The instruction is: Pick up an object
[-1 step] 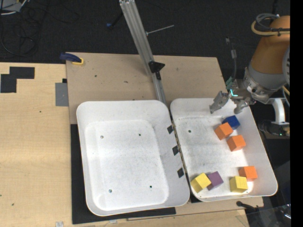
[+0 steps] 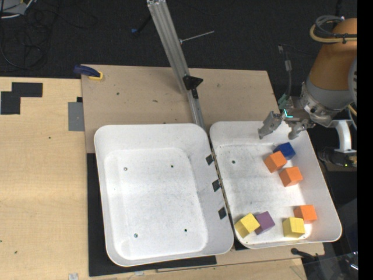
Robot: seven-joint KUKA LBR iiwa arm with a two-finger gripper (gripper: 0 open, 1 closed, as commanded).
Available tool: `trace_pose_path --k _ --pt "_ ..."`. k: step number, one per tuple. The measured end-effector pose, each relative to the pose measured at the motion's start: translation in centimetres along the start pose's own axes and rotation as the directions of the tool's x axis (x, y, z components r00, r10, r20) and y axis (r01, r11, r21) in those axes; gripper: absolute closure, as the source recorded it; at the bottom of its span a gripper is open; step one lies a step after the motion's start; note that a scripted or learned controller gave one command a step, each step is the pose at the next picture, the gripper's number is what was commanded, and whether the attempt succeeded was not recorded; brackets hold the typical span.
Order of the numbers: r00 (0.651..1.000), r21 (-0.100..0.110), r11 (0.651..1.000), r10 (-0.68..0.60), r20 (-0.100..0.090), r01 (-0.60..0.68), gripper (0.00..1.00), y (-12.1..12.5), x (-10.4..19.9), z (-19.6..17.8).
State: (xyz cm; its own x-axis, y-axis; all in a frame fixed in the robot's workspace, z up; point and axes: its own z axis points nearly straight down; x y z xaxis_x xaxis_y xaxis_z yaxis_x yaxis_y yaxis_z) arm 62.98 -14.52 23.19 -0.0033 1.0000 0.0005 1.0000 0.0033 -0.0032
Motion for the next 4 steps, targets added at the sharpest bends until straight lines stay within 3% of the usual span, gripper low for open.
trace_pose_path --k 2,3,4 --pt "1.0 0.005 1.0 0.0 -0.001 0.0 0.0 1.6 -0.3 11.4" --pt "1.0 0.0 1.0 0.0 0.0 0.0 0.0 1.6 -0.1 14.2" --pt "1.0 0.0 1.0 0.0 0.001 0.0 1.0 1.6 -0.2 13.1"
